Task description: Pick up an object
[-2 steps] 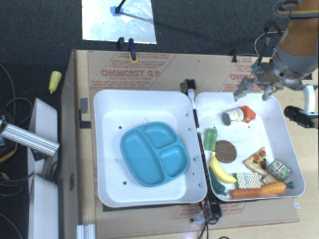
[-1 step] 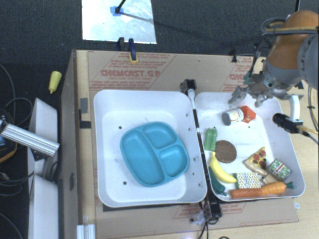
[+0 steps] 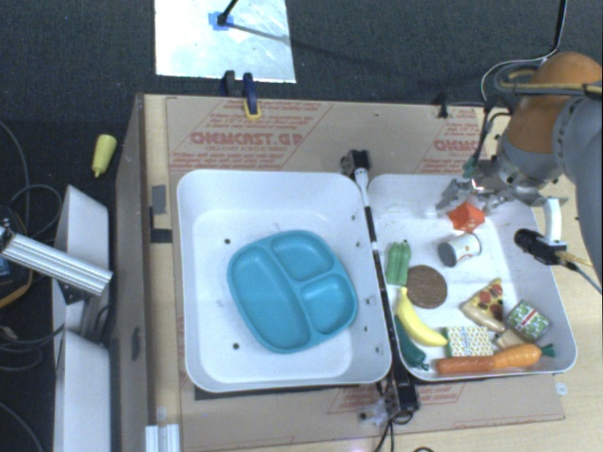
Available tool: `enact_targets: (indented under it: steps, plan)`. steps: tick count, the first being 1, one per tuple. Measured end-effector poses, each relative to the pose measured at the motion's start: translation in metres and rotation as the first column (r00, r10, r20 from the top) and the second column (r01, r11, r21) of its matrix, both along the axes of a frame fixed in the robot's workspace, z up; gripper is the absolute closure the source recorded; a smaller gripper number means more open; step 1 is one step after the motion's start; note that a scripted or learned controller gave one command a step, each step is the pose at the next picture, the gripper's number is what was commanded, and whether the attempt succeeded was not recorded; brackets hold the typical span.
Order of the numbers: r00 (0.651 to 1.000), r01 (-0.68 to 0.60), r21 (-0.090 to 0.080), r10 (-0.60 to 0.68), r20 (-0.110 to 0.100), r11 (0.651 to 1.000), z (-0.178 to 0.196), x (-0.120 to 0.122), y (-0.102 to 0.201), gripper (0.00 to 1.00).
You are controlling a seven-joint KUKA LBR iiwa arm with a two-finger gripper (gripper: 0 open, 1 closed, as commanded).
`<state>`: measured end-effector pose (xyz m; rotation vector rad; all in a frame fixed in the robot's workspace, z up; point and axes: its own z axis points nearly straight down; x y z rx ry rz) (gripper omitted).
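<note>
My gripper (image 3: 468,196) hangs over the back of the right bin (image 3: 556,295), open, directly above a small red-orange object (image 3: 465,217). That object lies on the bin floor just under the fingertips; I cannot tell whether they touch it. Close in front of it lies a white cup (image 3: 460,249) on its side. The grey arm with its orange band (image 3: 556,83) comes in from the right.
The right bin also holds a green vegetable (image 3: 398,262), a brown disc (image 3: 427,286), a banana (image 3: 415,323), a pizza slice (image 3: 485,304), a green box (image 3: 528,320), a wafer (image 3: 468,340) and a carrot (image 3: 490,359). A blue divided plate (image 3: 292,290) lies in the left bin (image 3: 203,252).
</note>
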<state>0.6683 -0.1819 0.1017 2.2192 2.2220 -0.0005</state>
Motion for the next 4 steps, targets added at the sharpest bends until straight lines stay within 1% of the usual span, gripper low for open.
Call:
enact_targets:
  steps: [1,2,3,4]
  plan:
    - [1.0,-0.002,-0.001,0.002,0.006,1.0,0.012,0.002,0.0,1.0]
    - [1.0,-0.002,-0.002,0.002,0.005,1.0,0.012,0.002,0.0,0.0]
    - [1.0,0.0,0.0,0.0,0.001,1.0,0.002,-0.017,-0.009,0.0]
    - [1.0,-0.001,-0.001,0.001,0.002,1.0,-0.017,-0.012,-0.015,0.0]
